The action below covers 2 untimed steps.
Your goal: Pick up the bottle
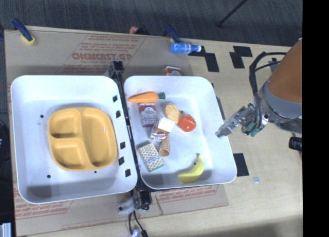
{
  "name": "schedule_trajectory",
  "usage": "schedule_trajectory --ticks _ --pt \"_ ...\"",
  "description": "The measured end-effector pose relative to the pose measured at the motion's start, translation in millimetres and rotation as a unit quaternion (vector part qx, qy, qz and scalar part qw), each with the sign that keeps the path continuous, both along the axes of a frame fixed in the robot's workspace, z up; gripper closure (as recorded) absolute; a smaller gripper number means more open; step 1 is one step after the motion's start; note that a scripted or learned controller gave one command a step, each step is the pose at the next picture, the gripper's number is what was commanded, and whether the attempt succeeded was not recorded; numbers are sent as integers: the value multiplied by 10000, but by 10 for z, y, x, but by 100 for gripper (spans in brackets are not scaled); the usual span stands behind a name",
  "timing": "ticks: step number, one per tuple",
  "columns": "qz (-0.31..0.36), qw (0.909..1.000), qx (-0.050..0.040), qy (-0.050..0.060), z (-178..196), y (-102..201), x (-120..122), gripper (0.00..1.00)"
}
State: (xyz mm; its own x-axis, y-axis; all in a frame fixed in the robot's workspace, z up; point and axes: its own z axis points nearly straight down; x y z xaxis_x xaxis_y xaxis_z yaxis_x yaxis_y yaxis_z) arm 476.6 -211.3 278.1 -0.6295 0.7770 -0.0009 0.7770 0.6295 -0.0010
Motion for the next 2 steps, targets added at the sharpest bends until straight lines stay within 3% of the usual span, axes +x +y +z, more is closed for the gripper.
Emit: schedule_trajectory --ticks 1,2 --pt "1673 9859 9 11 -458 124 1 100" --pt "2308 9730 11 11 -689 571 1 100"
